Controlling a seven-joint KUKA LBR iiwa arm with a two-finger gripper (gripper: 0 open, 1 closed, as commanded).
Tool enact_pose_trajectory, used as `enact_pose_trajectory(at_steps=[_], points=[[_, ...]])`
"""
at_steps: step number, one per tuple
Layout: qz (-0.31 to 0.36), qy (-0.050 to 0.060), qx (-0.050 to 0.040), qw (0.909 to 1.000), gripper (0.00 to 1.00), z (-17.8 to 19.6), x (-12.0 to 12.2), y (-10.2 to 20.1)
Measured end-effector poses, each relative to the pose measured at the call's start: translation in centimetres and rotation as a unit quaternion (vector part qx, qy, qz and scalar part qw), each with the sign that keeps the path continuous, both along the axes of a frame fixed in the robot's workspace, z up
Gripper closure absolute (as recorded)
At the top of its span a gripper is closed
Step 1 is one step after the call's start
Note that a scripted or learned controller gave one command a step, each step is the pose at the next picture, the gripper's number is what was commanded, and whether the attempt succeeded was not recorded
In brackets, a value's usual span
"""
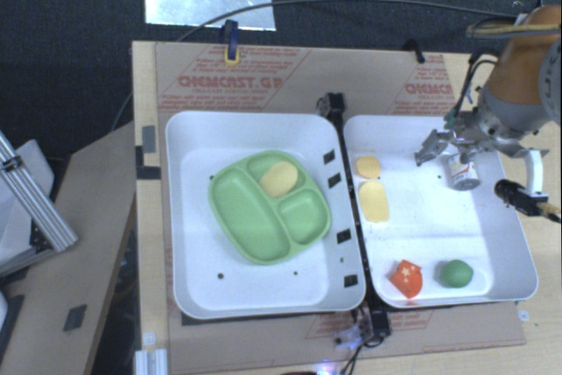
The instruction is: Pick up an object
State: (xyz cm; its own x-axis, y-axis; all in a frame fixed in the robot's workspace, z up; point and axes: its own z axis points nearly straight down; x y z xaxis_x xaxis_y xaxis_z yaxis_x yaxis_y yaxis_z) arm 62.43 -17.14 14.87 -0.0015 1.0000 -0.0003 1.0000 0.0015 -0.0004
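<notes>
Look to your right-hand bin point(505, 263), the shallow white one: the grey arm with its orange band point(520, 66) comes in from the right edge and bends down over that bin's far right part. Its two-finger gripper point(450, 149) hangs just above the bin floor there. You cannot tell from this slanted view whether it is released or clenched, and nothing shows plainly held in it. A small silvery cylindrical part point(463, 174) sits right under the wrist, but you cannot tell whether it belongs to the tool or lies in the bin.

The things you could pick lie in the same bin, all apart from the gripper. A small round yellow piece point(368, 167) rests near the bin's left wall, and a longer pale yellow oblong piece point(374, 201) lies just in front of it, close to it. At the near edge you see an orange-red wedge-shaped piece with a white spot point(406, 277), and beside it, to its right, a round green ball-like piece point(455, 273). Those two sit near each other but not touching.

In the left white bin point(189, 180) a light green plastic divided plate point(255, 224) lies flat, turned at a slant. A yellow rounded lump point(280, 179) rests in its far compartment.

Both bins stand on a brown cardboard sheet with red lettering point(263, 75). Black clips point(335, 180) run down the seam between the bins.
</notes>
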Motion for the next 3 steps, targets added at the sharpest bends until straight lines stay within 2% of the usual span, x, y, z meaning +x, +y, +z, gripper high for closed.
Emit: enact_pose_trajectory(at_steps=[1,2,3], points=[[0.001,0.0,0.0012,1.0,0.0,-6.1,0.4,0.2],[0.001,-0.003,0.0,1.0,1.0,-4.7,0.5,0.1],[0.001,-0.003,-0.0006,1.0,1.0,1.7,0.4,0.2]])
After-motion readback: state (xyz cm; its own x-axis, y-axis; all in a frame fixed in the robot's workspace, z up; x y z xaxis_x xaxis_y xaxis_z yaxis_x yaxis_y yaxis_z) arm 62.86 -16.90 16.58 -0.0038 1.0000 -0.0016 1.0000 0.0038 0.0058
